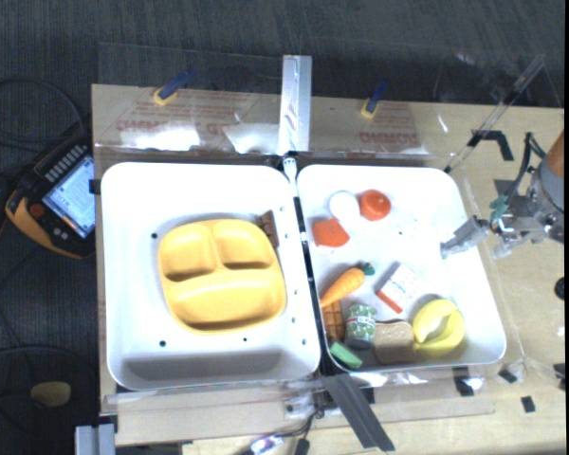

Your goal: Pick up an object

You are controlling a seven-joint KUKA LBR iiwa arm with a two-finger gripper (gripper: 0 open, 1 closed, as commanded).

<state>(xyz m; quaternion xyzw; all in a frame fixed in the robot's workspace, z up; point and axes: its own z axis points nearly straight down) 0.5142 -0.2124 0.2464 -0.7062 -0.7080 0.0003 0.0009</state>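
The right bin (427,180) holds several toy foods. At its far side lie a white egg (342,203), a red tomato (375,204) and an orange-red piece (330,233). A carrot (344,284) lies in the middle, with a white and red packet (398,286) beside it. Along the near wall sit a yellow banana (438,324), a slice of bread (392,341), a green-striped piece (362,322) and a brown waffle (333,321). My gripper (479,237) hangs over the bin's right rim, apart from all the toys, with nothing seen in it.
The left bin (133,254) carries a yellow divided plate (221,272) with a small brown thing (267,226) at its far right corner. A handheld controller (62,197) and cables lie left of the bench. Clamps and clear sheeting line the far edge.
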